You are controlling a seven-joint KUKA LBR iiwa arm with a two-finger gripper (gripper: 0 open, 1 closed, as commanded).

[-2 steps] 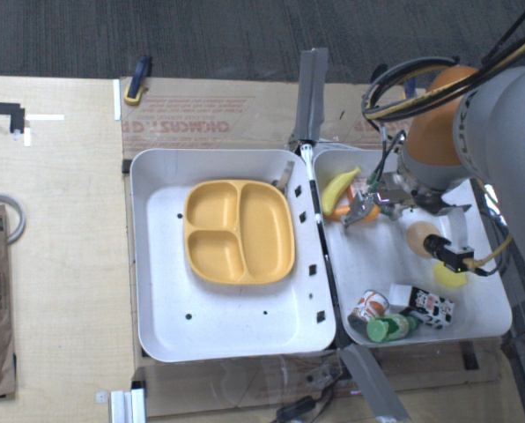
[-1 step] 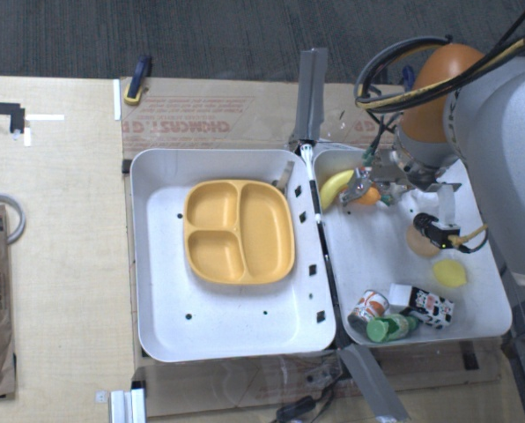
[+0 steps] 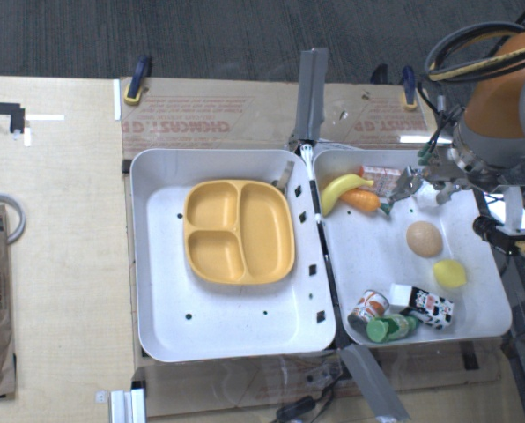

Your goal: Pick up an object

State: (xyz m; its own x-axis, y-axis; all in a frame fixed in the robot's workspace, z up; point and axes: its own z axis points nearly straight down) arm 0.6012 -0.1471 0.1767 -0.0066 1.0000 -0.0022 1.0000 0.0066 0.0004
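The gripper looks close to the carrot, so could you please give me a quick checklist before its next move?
1. Gripper over the right bin: ok.
2. Fingers open for a grasp: cannot tell.
3. Carrot within close reach, just left of the gripper: ok.
4. Carrot free of neighbours: not ok, the banana touches it.
5. Nothing held yet: cannot tell.
6. Egg and lemon apart from the carrot: ok.
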